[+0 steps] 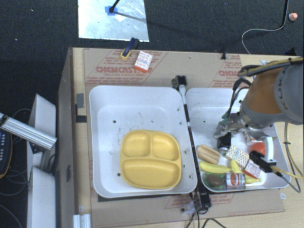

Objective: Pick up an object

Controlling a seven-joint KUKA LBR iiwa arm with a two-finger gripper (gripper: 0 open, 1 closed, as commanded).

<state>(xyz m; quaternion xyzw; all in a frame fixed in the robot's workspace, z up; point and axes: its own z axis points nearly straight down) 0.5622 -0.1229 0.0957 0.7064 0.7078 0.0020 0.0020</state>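
Observation:
The right bin [209, 109] holds a pile of toy food along its near side: a hot dog bun [209, 154], a yellow banana [214, 167], a checkered packet [238, 155], a small can [234, 180], a dark round item [214, 180] and a red-and-white piece [260, 149]. My gripper [225, 134] hangs low over the bin's middle, just above and behind the pile, with the orange-banded wrist [264, 98] to its right. The finger tips are too dark and small to read.
The left bin [109, 109] carries a yellow divided tray [151, 158]. A small red-and-white box [143, 61] and a blue-yellow item [128, 48] lie on the cardboard behind the bins. A black divider [187, 122] runs between the bins. Cables trail at the right.

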